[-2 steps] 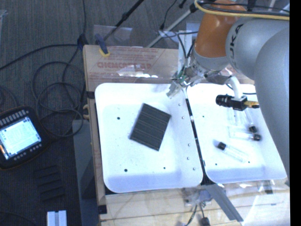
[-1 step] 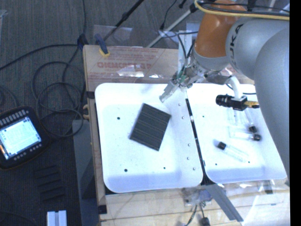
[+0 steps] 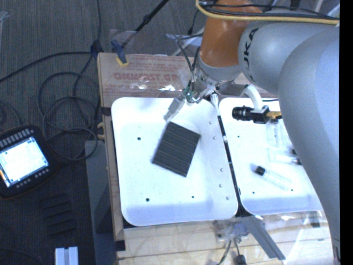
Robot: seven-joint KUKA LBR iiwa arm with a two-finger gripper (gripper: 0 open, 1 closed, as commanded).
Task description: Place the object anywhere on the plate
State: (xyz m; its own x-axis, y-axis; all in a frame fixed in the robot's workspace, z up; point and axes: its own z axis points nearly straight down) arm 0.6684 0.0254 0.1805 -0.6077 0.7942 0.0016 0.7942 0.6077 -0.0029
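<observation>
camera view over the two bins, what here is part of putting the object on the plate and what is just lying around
Part of the job:
- dark ribbed plate, in the left bin
- gripper, above that bin's far edge

Just lying about:
- clear syringe-like item with a black tip, in the right bin
- lit handheld screen, left of the bench

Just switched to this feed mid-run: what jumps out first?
The big grey arm with its orange band fills the upper right, its tool poised over the left bin's far edge. Below it, a dark ribbed plate lies tilted in that bin. The right bin holds small clear items.
</observation>
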